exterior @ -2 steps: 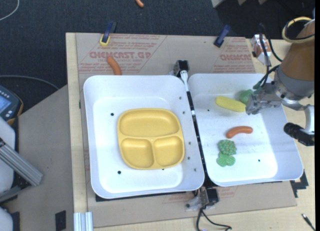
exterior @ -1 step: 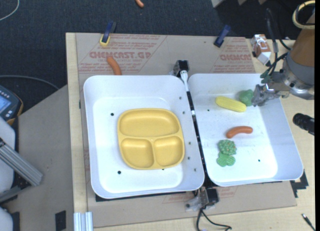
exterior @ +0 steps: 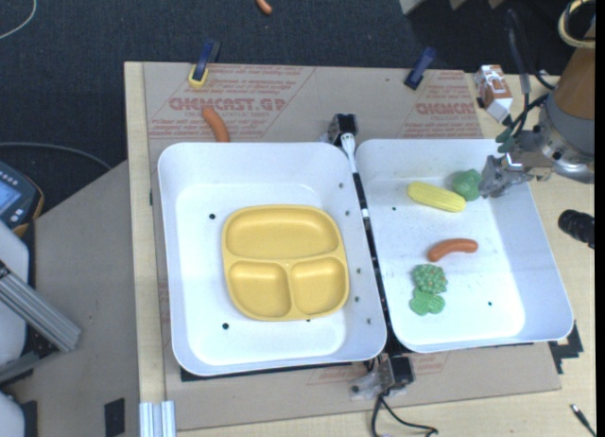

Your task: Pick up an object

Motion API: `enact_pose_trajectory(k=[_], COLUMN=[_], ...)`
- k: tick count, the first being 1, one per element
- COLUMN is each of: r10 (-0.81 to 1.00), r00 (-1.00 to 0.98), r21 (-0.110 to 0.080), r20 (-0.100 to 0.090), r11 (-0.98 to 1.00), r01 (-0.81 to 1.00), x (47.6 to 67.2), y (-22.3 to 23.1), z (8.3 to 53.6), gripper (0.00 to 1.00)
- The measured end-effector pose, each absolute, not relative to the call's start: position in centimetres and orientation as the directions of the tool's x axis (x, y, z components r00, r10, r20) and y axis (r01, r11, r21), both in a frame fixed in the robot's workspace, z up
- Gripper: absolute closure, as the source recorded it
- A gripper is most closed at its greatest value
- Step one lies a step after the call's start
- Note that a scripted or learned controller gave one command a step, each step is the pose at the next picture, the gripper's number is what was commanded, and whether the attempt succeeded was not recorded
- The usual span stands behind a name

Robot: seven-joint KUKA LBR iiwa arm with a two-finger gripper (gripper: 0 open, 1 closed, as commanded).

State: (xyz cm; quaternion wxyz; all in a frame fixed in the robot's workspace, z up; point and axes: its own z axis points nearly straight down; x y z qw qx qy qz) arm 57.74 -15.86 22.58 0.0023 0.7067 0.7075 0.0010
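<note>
Right bin (exterior: 529,322): green toy (exterior: 465,183) touching end effector (exterior: 493,183), grip state unclear

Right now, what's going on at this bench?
A robot arm reaches in from the right, its end effector low in the right bin, right beside a small green object near the far wall. Whether it grips that object cannot be told. A yellow corn cob lies just left of it, with an orange sausage and a green broccoli piece nearer the camera. The left bin holds a yellow divided plate. Nothing looks lifted yet.
</note>
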Motion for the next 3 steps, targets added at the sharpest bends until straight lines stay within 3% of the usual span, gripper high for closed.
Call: enact_pose_trajectory(k=[1, 2, 3], r10=[1.0, 1.0, 1.0], r00=[-0.004, -0.007, -0.006], r21=[-0.004, 0.001, -0.003], r20=[0.003, 0.002, 0.003], r11=[0.004, 0.007, 0.006], r01=[1.0, 1.0, 1.0], x=[56.3, 56.7, 55.6], y=[-11.1, -5.4, -0.2], z=[21.9, 22.7, 23.5], gripper=[1.0, 1.0, 1.0])
